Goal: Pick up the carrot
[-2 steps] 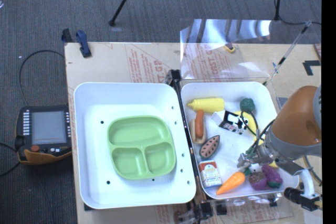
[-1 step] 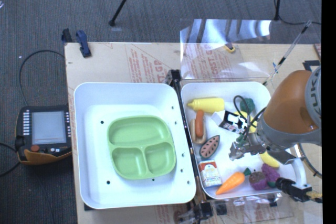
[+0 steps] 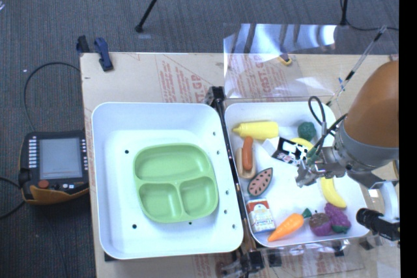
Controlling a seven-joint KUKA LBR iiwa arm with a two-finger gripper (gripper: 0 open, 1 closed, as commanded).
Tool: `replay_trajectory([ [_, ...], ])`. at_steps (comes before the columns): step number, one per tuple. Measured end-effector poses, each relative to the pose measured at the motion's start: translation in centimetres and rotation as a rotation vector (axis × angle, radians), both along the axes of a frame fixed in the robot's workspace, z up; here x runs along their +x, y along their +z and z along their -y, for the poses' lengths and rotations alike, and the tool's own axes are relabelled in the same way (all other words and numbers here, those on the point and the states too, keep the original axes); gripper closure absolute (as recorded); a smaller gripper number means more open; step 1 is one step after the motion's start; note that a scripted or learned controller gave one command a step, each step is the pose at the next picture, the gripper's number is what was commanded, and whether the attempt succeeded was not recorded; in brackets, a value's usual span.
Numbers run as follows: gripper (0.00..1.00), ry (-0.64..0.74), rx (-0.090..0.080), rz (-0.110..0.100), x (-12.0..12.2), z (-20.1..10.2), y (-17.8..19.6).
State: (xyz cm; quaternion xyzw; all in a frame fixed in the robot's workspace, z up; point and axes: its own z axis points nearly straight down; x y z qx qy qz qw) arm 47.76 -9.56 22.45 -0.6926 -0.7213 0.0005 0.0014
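Carrot (image 3: 287, 226): it is lying on the floor of the right bin (image 3: 273, 115), near the front wall, leaf end pointing toward the purple grapes (image 3: 330, 219). Everything below I am placing relative to this carrot.

Closest neighbours: a small red-and-white carton (image 3: 260, 215) is sitting just beside its pointed tip; the grapes are resting just beside its leafy end.

Farther neighbours: a watermelon slice (image 3: 260, 181) and a hot dog (image 3: 246, 157) are lying behind the carrot toward the bin's back; a banana (image 3: 332, 192) is lying behind and to the grapes' side.

My pincer (image 3: 306, 176): I am hanging above the bin, behind the carrot and apart from it, roughly between the watermelon slice and the banana. I cannot tell whether I am released or clenched; nothing is showing in my grip.

Left bin (image 3: 111, 140): it is sitting well apart on the surface, carrying a green divided tray (image 3: 174, 181).

Progress: I am judging the pick as not yet done. The carrot is lying untouched; I am needing to move forward over it, descend, clamp, and lift.
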Motion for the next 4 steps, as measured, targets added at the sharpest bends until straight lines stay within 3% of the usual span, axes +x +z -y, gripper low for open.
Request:
replay_trajectory([
  [1, 0.00, 0.000, 0.001, -0.007, -0.1, 0.0, -0.3],
  [2, 0.00, 0.135, 0.004, -0.013, -0.6, 6.2, -10.4],
  [3, 0.00, 0.584, 0.005, -0.003, -0.2, 3.5, -14.1],
  [4, 1.00, 0.576, 0.011, -0.007, -0.3, 3.5, -13.4],
])
